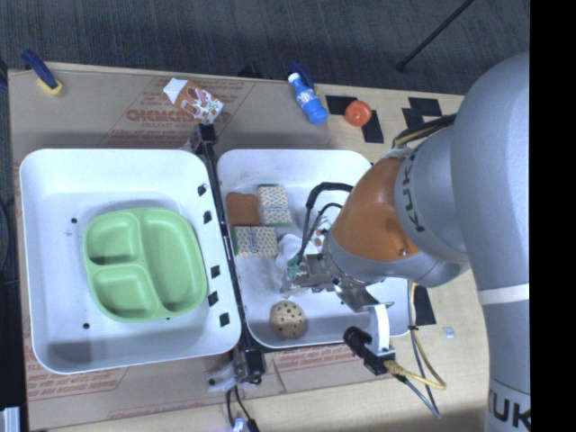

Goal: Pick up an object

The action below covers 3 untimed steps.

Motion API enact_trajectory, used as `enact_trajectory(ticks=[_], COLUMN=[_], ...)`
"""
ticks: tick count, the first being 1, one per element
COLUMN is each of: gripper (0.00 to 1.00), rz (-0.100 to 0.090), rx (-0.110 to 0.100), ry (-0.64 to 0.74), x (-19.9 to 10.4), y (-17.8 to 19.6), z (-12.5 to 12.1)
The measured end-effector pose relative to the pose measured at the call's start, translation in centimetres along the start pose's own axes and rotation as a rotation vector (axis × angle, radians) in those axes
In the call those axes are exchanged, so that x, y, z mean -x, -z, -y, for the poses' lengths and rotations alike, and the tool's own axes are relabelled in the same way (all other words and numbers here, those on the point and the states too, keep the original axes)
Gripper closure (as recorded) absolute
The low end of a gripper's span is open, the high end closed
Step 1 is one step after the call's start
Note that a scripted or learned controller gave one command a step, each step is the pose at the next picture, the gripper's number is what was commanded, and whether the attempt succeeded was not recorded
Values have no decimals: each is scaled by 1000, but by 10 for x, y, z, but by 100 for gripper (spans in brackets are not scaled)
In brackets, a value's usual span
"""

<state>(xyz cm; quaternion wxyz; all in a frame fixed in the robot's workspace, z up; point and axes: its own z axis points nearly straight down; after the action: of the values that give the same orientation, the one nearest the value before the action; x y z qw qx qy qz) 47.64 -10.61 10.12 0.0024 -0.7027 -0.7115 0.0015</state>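
The right bin (270, 162) holds a brown block (241, 209), two patterned sponge-like pieces (273, 202) (255, 240), a crumpled white item (290, 243) and a tan spotted die (287, 319). My gripper (301, 275) reaches down into the middle of this bin, just right of the white item and above the die. The orange band and wrist cover most of it.
The left bin (45, 178) holds a green divided plate (144, 263). Behind the bins on the cardboard lie a blue bottle (308, 99), an orange ball (358, 112), a small carton (193, 100) and a blue-yellow clamp (40, 71). The arm covers the right bin's right half.
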Motion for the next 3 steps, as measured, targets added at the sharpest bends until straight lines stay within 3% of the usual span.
enact_trajectory(ticks=[1, 2, 3], gripper=[100, 0, 0], rz=[3, 2, -1], rx=[9, 7, 0], ry=[-6, -6, -7], x=[29, 29, 39], y=[155, 154, 28], z=[-41, -41, 1])
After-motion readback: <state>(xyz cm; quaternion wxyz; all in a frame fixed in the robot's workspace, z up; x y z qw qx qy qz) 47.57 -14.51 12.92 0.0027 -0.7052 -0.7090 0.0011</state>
